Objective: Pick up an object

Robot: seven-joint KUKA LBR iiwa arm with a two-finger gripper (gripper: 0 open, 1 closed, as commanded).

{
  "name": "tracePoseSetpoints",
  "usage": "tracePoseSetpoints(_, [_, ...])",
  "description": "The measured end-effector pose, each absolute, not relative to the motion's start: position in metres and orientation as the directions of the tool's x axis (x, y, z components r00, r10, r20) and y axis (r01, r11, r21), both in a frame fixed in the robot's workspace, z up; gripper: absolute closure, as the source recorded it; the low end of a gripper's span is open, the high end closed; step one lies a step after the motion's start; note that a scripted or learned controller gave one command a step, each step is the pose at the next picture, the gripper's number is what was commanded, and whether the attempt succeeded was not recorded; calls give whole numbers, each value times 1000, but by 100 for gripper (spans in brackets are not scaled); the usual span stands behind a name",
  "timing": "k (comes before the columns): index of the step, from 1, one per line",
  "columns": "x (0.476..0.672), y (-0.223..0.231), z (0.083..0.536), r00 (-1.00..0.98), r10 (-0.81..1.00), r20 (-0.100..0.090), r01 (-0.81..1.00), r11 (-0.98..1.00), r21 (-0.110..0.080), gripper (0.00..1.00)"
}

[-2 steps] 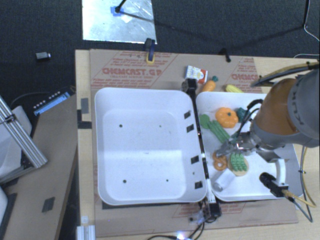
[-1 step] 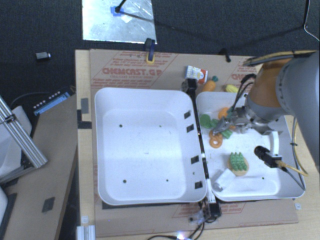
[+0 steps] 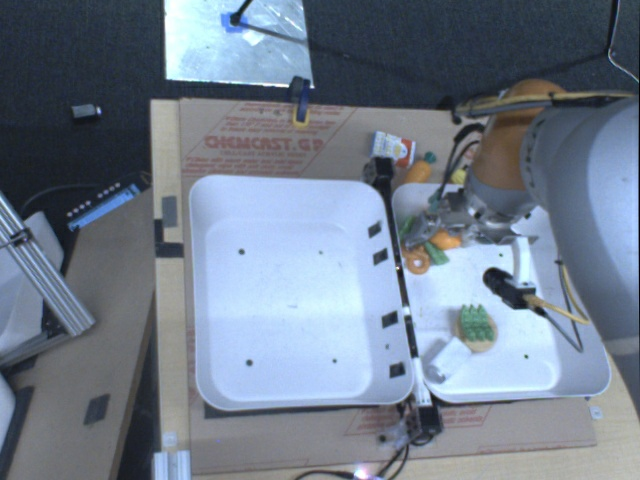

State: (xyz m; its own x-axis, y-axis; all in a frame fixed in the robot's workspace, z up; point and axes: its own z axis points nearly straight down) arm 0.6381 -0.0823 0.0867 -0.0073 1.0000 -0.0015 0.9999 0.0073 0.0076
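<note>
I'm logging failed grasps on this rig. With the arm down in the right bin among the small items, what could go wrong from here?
The pincer sits in a tight cluster of small orange and green pieces, so it may pinch two at once or scatter them. That cluster lies close to the right white bin's left wall, so a piece could jam against it.

Smooth, slightly glossy white plastic on both bins — brown cardboard sheet underneath, matt, red print on it. Shiny crinkled foil-looking panel up top, dark matt carpet-like floor around. Arm shell smooth grey, satin finish — orange band glossier.
</note>
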Motion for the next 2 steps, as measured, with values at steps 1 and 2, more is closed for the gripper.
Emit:
tracePoseSetpoints(1, [639,-84,100,-8,1000,-1,1000,8,11,100])
tracePoseSetpoints(2, [633,-18,189,-9,1000,2,1000,9,7,100])
